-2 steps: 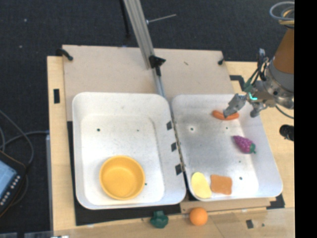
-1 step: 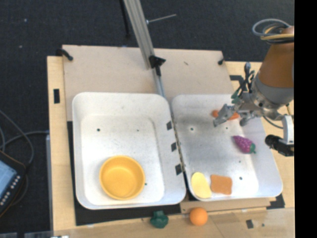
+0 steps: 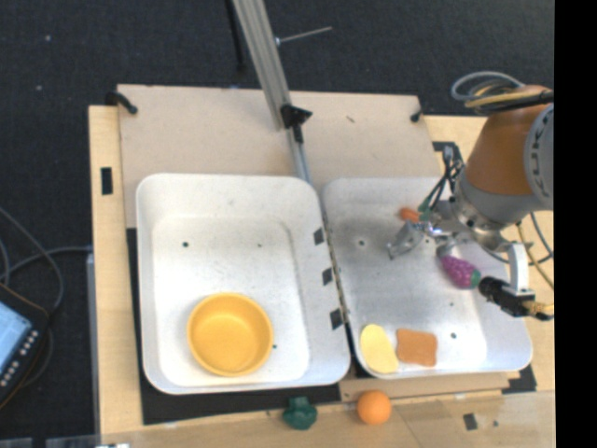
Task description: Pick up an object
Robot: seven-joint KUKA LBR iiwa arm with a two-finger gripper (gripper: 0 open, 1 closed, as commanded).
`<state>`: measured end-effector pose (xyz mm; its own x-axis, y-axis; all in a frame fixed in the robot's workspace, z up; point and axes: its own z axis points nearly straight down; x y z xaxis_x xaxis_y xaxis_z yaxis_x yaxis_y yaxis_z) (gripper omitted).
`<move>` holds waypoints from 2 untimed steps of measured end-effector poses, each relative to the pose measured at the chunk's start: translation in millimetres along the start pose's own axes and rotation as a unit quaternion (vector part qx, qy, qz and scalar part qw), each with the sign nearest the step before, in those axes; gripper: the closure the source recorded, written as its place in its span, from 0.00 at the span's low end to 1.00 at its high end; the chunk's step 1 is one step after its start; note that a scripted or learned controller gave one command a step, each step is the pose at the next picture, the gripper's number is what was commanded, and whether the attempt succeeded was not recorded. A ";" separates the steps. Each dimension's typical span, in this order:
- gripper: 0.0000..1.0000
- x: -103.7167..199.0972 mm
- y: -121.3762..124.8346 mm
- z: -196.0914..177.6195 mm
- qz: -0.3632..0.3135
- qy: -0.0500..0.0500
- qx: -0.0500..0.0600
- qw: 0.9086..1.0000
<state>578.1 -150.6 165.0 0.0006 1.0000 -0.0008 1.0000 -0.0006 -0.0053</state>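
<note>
Pincer (image 3: 403, 244), its spread not discernible, hovers in the right bin (image 3: 373, 203) near the purple toy (image 3: 458, 269), judged light, smooth, best gripped across its narrow middle.

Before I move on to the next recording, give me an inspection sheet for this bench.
Surface: two white bins side by side, left bin and right bin, on a wooden bench.
Job's things: yellow bowl in the left bin; purple object, pale yellow piece and orange block in the right bin.
Clutter: orange ball and green object on the bench in front of the bins.
Grippers: gripper low over the right bin, nothing seen between its fingers.
Cables: grey loop above the arm; dark cables at the left edge.
Surroundings: metal rail, dark floor.
</note>
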 end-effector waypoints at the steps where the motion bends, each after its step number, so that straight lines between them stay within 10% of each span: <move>1: 0.00 -1.8 0.7 39.5 0.001 0.000 -0.003 1.000; 2: 1.00 -2.6 1.4 28.5 0.003 0.000 -0.005 1.000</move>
<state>579.4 -153.2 136.4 0.0067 1.0000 -0.0003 1.0000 -0.0067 0.0042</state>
